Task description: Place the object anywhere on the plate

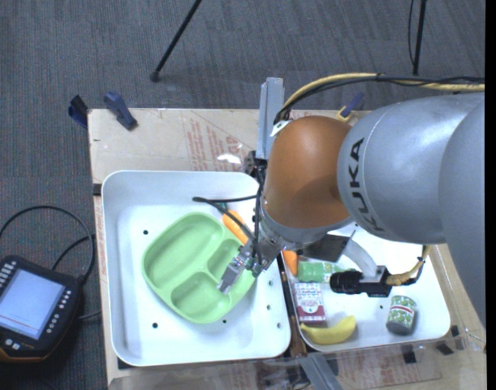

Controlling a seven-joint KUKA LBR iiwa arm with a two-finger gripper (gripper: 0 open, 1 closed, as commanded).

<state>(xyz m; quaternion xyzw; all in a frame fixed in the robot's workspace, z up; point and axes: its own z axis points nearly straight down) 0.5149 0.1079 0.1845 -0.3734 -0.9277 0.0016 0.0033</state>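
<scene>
A light green divided plate (pixel 187 266) lies tilted in the left white bin (pixel 126 218). My gripper (pixel 238 268) hangs over the plate's right edge, low and close to the rim. An orange carrot-like piece (pixel 234 227) lies just beyond the plate's upper right corner, partly under the arm. The arm's orange band and grey wrist hide much of the bins' middle divide.
The right bin (pixel 426 331) holds a banana (pixel 329 330), a small red-and-white carton (pixel 310 301), a green packet (pixel 313 271) and a small can (pixel 402 314). A teach pendant (pixel 24 305) lies on the floor at left. A tripod leg (pixel 183 31) crosses the back.
</scene>
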